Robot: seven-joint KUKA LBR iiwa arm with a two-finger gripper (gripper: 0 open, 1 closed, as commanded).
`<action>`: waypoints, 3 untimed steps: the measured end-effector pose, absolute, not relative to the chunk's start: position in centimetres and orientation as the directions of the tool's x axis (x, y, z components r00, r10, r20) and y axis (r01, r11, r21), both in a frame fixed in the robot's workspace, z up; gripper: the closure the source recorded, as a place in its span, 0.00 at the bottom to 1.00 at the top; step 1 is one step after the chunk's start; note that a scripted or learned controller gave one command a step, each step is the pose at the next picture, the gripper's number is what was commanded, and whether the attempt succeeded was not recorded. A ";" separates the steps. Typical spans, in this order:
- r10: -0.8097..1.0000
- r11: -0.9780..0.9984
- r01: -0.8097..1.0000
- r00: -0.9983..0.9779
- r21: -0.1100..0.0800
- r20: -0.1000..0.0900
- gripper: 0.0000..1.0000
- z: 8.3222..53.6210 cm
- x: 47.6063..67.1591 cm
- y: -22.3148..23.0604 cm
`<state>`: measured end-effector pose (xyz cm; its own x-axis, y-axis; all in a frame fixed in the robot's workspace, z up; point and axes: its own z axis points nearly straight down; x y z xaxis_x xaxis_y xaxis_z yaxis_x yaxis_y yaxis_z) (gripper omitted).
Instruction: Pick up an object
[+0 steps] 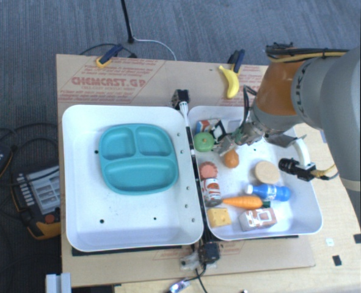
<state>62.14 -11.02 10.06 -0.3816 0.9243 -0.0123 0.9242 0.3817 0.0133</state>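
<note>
The arm (308, 90) comes in from the upper right of the frame and bends down into the right bin (311, 224), its gripper (232, 140) low over the bin's upper left part. Whether it is spread or pressed together cannot be told at this size, and nothing can be seen pinched in it. Just below the gripper lies an orange ball (231, 159), with a green round thing (203, 141) to its left. Lower in the bin lie a tan disc (267, 173), a blue bottle (272, 192), a carrot (241, 202), a small can (211, 191), a yellow block (218, 217) and a grey box (256, 220). The left bin (82, 218) holds a teal tray (138, 158). A banana (230, 81) lies on the board above the right bin.
</note>
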 end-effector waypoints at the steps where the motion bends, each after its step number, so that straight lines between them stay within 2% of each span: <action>1: 0.963 0.269 0.963 -0.269 0.002 -0.002 1.00 24.0 59.0 -5.7; 2: 0.874 0.487 0.874 -0.487 0.000 -0.001 1.00 25.1 55.6 -4.4; 3: 0.883 0.470 0.883 -0.470 0.000 0.000 1.00 26.0 51.7 -0.2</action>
